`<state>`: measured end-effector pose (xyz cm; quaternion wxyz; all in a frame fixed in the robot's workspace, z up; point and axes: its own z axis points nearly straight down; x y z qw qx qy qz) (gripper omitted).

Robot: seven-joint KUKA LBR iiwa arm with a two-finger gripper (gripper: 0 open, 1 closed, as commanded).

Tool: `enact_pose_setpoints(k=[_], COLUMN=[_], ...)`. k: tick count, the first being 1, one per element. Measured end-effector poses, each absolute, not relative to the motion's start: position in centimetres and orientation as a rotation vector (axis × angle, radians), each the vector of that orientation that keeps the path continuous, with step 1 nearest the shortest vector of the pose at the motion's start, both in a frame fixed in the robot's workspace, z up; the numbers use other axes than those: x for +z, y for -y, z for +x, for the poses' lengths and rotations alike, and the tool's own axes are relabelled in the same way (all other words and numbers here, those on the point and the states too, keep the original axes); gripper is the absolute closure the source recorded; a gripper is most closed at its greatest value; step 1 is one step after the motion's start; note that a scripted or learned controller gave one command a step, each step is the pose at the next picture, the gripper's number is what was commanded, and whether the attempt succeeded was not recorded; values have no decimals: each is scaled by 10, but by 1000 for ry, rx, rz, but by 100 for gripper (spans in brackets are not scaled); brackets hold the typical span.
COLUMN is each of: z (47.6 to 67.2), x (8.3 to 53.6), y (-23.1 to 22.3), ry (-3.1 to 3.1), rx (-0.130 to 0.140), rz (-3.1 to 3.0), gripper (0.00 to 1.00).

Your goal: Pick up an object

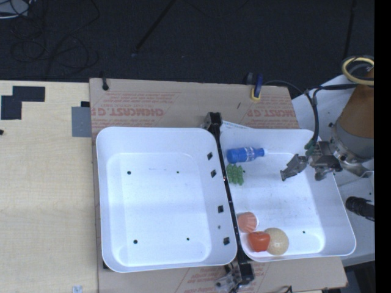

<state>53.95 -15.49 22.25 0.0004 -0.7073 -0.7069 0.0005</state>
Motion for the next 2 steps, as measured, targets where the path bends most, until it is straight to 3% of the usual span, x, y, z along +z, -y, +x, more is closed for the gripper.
enact_pose_setpoints(k=[1,2], z=[507,574], x=[234,240], y=[214,213], ry=[2217,2227], rx=[2,-2], rz=[-2224,-2220], gripper=[0,0])
